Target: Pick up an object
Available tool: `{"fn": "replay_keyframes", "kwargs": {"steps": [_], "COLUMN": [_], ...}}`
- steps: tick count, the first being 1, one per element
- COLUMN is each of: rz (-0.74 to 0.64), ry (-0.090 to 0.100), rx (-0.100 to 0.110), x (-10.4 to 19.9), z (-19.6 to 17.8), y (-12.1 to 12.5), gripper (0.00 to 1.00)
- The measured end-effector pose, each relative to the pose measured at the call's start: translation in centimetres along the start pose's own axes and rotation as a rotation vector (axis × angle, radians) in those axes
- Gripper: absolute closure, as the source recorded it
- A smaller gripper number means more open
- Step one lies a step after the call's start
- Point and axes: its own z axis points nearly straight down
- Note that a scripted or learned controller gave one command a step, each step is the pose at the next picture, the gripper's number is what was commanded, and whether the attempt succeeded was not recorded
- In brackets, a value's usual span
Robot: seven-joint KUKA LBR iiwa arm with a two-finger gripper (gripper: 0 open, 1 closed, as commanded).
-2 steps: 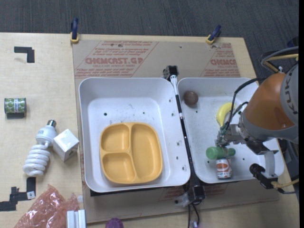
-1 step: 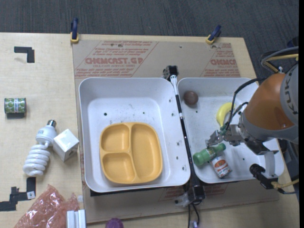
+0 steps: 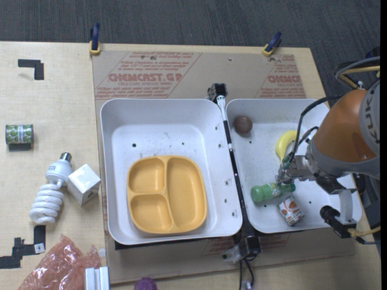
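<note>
Down in the right bin (image 3: 266,225), the gripper (image 3: 284,179) sits at the right end of a green bottle-shaped object (image 3: 270,191), which lies on its side on the bin floor. The claw's tips meet that end of the object, but whether they are spread or closed on it cannot be told from this slanted overhead angle. Just below and to the right of the green object lies a small orange-and-white can (image 3: 291,211), tilted, close to the bin's near wall. Above the gripper, a yellow banana-like object (image 3: 285,144) rests partly hidden by the arm's cables. Further up, near the bin's upper left corner, sits a small brown ball (image 3: 243,124). The arm's orange band (image 3: 344,132) looms over the bin's right side.

Beside it, the left bin (image 3: 115,156) holds a yellow divided plate (image 3: 166,194) with three compartments. Out on the bench to the left lie a white spiral light bulb (image 3: 49,193), a white cube (image 3: 84,183) touching it, and a small green can (image 3: 19,135) well apart.
</note>
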Motion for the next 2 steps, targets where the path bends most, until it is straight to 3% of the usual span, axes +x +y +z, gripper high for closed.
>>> {"fn": "replay_keyframes", "kwargs": {"steps": [1,2], "rz": [-0.005,-0.006], "ry": [0.016,0.016], "rx": [0.058,0.059], "x": [-0.2,-4.2], "z": [0.4,3.3], "y": [1.5,7.8], "gripper": [1.00,1.00]}}
